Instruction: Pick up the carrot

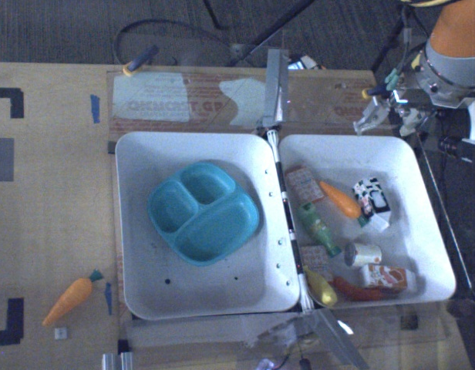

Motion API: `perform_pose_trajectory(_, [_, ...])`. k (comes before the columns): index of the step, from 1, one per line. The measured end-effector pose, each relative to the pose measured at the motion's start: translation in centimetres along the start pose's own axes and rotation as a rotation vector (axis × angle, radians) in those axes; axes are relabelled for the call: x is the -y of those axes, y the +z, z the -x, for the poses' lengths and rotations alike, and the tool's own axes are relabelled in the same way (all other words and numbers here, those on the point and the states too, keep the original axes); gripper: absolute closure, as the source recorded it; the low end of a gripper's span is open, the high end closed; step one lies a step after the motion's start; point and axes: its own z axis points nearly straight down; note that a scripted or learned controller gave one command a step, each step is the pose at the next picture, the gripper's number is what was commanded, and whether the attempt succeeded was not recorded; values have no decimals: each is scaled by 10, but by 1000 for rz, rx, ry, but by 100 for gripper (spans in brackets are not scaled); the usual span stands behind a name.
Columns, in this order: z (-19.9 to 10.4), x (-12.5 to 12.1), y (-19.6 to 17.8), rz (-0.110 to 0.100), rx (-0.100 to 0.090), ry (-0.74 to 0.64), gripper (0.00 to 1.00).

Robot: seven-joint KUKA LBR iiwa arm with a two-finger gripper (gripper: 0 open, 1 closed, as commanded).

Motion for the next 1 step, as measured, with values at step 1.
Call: perform_pose_trajectory(1, [-34, 13, 120, 0, 0, -50, 0])
